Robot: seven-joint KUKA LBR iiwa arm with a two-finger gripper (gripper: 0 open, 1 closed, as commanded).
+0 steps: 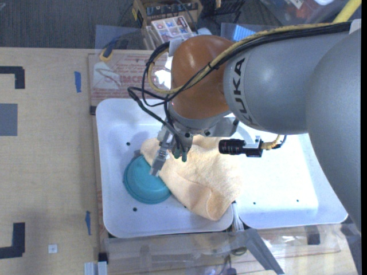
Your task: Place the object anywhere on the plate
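Camera view: gripper (pixel 170 155) touches cloth (pixel 200 182) beside plate (pixel 144 182)

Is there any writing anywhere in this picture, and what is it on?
"KU": large dark letters on the grey arm, near the orange band; the rest of the word curves out of sight.
Colourful box beyond the bins: printed pictures and text, too small and blurred to read.
Cardboard sheet behind the left bin: faint marks, unreadable.

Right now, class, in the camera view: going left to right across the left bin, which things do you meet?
Blue plate → gripper → yellow cloth. The gripper's fingertip reaches down to the plate's right edge, and the cloth spreads out to the plate's right.
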